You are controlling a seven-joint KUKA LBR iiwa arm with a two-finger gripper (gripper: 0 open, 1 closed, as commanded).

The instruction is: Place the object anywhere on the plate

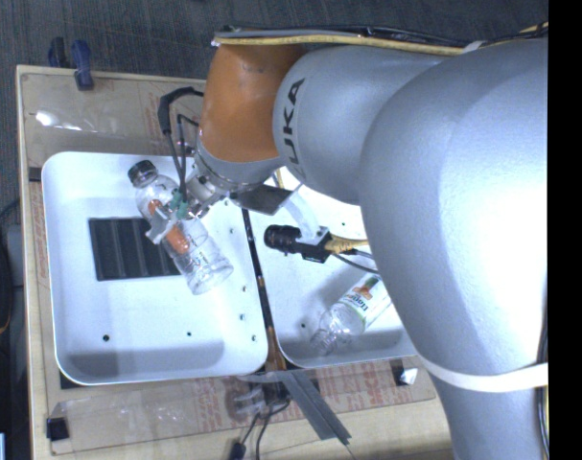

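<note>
1. The grey arm with its orange band [238, 103] reaches over the left white plastic bin [70, 257]; its two-finger gripper [175, 214] is over that bin, just right of the dark ribbed rectangular plate [123, 249].
2. A clear plastic bottle with a grey cap and an orange band on its body [180, 238] lies aslant, its lower part touching the dark plate's right edge; the gripper's fingers appear clamped on its middle, though the view is too cluttered for certainty.
3. A second clear bottle with an orange-and-white label [353, 312] lies in the right white bin [314, 357], well apart from the plate.
4. The step in hand looks like the carry or set-down at the plate.
5. The next move probably calls for shifting the bottle further left until it is squarely over the plate, lowering, then parting the fingers.
</note>
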